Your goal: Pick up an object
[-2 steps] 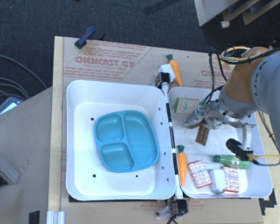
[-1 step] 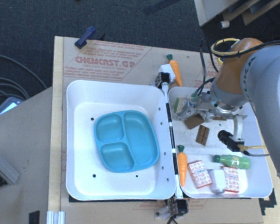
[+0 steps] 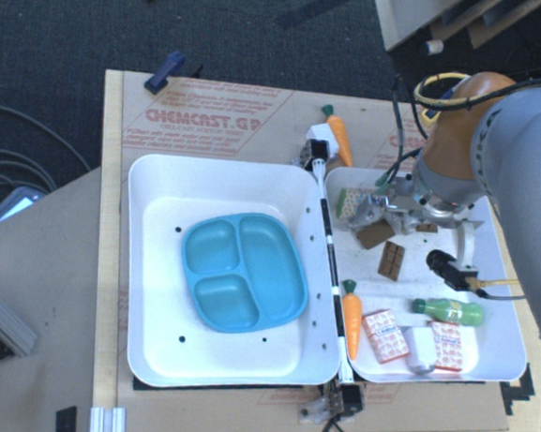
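The arm reaches down over the far part of the right bin (image 3: pixel 512 358), and its hand (image 3: pixel 384 211) hangs low above a dark brown block (image 3: pixel 374 234) near that bin's far left corner; whether it is spread or pressed together I cannot tell. A chocolate bar (image 3: pixel 392 260) lies just beside the block. A green bottle (image 3: pixel 450 312) rests toward the right edge, and a carrot (image 3: pixel 350 323) lies along the left wall. The left bin (image 3: pixel 149 209) holds a blue divided plate (image 3: pixel 243 271).
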Tool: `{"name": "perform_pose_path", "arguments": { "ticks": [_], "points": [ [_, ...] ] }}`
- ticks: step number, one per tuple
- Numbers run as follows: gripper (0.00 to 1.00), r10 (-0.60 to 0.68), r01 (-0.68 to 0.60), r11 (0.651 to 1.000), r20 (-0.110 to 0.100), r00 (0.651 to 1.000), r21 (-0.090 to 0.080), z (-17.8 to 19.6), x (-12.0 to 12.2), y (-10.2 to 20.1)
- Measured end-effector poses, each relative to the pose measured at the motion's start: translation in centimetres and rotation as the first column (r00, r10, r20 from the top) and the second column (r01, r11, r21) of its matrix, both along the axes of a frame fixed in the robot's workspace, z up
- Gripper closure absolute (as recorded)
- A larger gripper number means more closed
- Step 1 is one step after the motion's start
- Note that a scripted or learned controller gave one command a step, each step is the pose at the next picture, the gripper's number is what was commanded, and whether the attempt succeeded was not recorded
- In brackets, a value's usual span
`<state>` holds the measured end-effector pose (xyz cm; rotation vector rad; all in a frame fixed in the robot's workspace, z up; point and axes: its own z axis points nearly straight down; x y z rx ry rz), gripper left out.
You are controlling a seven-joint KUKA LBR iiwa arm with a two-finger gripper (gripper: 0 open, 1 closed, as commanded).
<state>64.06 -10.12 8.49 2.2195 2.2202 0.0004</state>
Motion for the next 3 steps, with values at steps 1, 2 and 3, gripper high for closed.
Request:
{"name": "perform_pose_path", "arguments": {
  "ticks": [1,2,3],
  "points": [
    [1.0,0.002,-0.002,1.0,0.003,1.0,-0.001,1.1,0.1,0.0],
    [1.0,-0.001,0.001,1.0,-0.004,1.0,0.002,4.7,-8.2,-4.9],
    [0.0,0.0,0.001,1.0,-0.004,1.0,0.003,4.7,-8.2,-4.9]
  ]
}}
